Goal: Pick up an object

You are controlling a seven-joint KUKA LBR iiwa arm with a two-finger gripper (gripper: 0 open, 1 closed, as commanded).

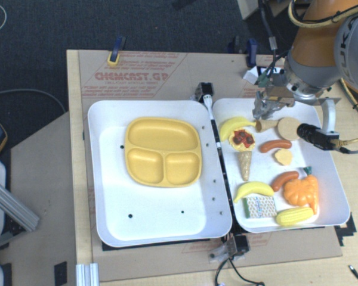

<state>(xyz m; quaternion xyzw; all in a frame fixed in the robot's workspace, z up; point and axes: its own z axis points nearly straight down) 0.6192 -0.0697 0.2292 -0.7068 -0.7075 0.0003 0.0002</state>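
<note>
The camera view looked down on two shallow white bins set side by side on a brown board. The left bin carried a yellow divided tray, with one long section on its far side and two smaller ones on its near side. The right bin held a scatter of toy food. The gripper hung over the far left part of that bin, below the grey wrist and the orange band of the arm that came in from the right. Whether it was released or clenched could not be told at this angle, and nothing could be seen held in it.

Just beside the gripper, on its near left, lay a banana, touching a small piece topped in red. An ice-cream cone lay nearer, with its point toward the near edge. To the right of the gripper sat a round tan slice, and nearer than that a sausage and a pale wedge. A second sausage lay against an orange pumpkin. A second banana curved above a small printed box, and an ear of corn lay along the near rim.
</note>
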